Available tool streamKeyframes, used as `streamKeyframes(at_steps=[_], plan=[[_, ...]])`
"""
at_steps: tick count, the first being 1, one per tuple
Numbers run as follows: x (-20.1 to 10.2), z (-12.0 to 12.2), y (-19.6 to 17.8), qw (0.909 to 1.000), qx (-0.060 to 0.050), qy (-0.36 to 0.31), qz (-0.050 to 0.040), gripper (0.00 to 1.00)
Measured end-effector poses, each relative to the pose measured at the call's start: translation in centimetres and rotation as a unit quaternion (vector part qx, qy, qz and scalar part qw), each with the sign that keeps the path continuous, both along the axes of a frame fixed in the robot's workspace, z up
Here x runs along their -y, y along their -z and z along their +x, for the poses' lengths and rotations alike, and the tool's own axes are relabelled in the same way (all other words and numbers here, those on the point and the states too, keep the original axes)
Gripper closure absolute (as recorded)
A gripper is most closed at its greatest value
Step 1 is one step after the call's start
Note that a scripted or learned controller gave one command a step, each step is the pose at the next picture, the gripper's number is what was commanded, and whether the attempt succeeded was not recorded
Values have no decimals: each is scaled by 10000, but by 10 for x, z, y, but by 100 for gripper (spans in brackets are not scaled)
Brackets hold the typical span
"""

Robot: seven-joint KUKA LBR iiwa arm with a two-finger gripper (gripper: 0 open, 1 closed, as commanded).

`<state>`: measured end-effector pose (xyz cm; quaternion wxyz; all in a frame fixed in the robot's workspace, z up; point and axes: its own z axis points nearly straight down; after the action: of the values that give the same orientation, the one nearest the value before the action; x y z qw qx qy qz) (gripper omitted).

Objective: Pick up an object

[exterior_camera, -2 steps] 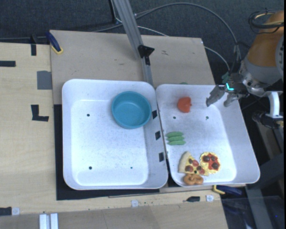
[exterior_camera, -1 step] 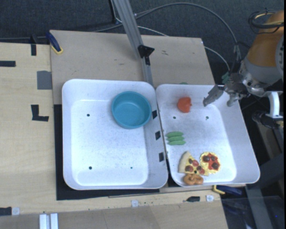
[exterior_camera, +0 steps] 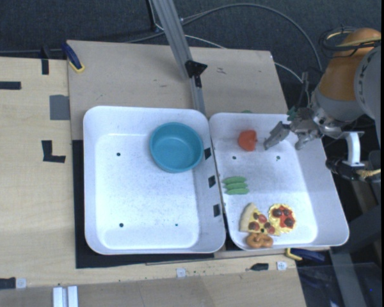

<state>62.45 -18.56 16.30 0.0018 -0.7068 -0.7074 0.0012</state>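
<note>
Two white bins [exterior_camera: 102,190] side by side on a tan bench [exterior_camera: 25,133].

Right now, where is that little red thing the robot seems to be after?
The small red object lies in the right bin, near its far left corner. The gripper is just to its right, and the green pea pod lies nearer the camera.

Right bin [exterior_camera: 320,190] centre open; red object [exterior_camera: 247,140] near fingers [exterior_camera: 273,137].
</note>
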Motion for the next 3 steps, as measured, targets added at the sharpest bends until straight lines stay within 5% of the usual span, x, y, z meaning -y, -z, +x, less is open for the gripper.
streamKeyframes(at_steps=[1,2,3], plan=[[-4,-2,63,10000,-7,-1,2,0],[-4,-2,75,10000,15,-1,-6,0],[-4,-2,63,10000,24,-3,-9,100]])
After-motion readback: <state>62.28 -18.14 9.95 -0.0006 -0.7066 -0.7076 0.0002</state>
